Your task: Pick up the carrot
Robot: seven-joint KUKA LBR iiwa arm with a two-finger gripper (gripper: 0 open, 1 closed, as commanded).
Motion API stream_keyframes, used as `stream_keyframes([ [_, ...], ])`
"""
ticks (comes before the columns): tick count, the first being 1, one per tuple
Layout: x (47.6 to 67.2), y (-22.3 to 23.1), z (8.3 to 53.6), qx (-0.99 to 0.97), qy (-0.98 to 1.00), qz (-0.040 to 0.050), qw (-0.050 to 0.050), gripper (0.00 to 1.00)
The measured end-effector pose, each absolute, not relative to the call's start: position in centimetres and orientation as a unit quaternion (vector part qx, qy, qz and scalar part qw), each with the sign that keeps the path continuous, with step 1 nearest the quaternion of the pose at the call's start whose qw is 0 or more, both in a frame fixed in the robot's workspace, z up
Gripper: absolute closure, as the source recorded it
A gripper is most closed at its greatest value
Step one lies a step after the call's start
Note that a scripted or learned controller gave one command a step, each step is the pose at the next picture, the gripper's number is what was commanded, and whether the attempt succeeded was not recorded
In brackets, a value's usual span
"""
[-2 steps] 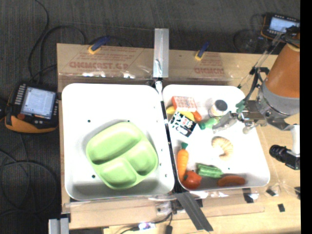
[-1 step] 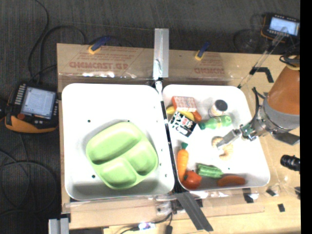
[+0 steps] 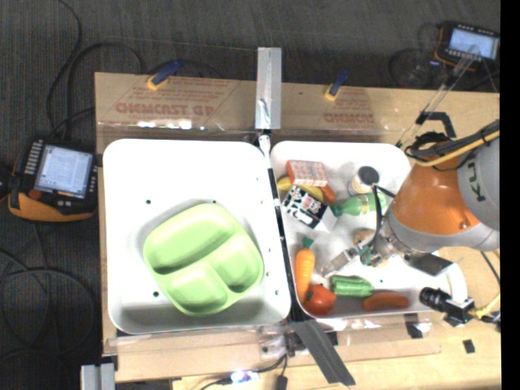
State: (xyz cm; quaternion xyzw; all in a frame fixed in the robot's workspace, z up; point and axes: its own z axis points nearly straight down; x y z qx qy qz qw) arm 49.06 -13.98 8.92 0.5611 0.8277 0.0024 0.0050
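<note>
The carrot lies upright along the left wall of the right bin, toward its front-left corner, wedged beside a tomato and a green vegetable, so a clean grasp is judged awkward. The gripper is hung low just right of it; fingers seem apart, nothing clamped, though blurred. A green tray sits in the left bin.

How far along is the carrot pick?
Done: the arm has reached into the right bin, and the gripper sits low among the toys. In hand: nothing visibly; the carrot lies on the bin floor just left of the gripper, beside a tomato. Left: closing on the carrot and lifting it.
</note>
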Motion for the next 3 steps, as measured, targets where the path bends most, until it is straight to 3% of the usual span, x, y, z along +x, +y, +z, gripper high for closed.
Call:
stream_keyframes([
  [1, 49.2, -13.8, 9.9, 0.561, 0.828, 0.0044, 0.005, 1.00],
  [2, 48.3, -13.7, 16.1, 0.603, 0.798, -0.0003, -0.002, 1.00],
  [3, 48.3, -4.7, 18.3, 0.475, 0.880, 0.0000, -0.001, 1.00],
])
